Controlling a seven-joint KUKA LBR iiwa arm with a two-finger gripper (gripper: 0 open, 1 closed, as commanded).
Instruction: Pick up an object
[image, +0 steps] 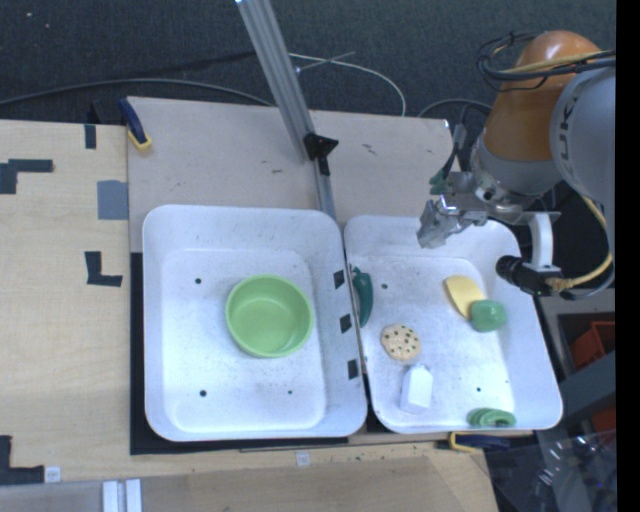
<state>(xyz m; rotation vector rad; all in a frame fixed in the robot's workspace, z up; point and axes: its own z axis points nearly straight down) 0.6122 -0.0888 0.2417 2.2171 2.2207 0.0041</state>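
Item: my gripper (437, 232), over the far rim of the right bin (530, 400); whether it is open or closed, I cannot tell. Nearest candidate: yellow block (462, 293), lying toward the camera from me, just beside a green piece (488, 316).

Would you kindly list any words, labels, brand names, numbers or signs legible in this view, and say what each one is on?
None can be read.
The arm carries dark lettering on its grey casing, cut off and too blurred to read.
The bins, the green bowl and the cookie bear no writing.
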